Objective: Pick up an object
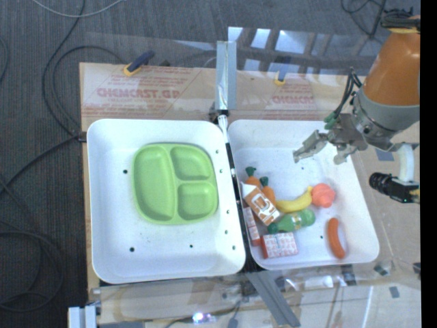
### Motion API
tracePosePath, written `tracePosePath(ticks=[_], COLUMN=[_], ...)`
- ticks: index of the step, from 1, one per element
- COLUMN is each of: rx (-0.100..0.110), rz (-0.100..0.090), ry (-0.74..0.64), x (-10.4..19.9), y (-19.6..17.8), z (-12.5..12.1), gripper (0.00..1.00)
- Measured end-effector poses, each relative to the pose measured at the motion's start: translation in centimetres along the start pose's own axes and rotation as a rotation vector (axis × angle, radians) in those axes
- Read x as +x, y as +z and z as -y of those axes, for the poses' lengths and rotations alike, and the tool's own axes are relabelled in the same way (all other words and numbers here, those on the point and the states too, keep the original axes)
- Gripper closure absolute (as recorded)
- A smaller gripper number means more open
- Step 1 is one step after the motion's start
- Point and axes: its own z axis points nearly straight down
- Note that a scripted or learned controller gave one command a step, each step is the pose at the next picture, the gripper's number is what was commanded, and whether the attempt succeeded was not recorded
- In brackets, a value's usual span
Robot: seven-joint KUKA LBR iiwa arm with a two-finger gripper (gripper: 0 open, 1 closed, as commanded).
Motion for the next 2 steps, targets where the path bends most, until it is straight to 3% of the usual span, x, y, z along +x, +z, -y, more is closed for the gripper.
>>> tracePosePath(ticks=[1,2], rx=[-0.001,0.002], rz=[0.001,-0.001], ry=[0.102,0.065], x=[3.3,2.0], y=[-3.0,10.9], z=[1.9,7.6], gripper=[0.00,0.00])
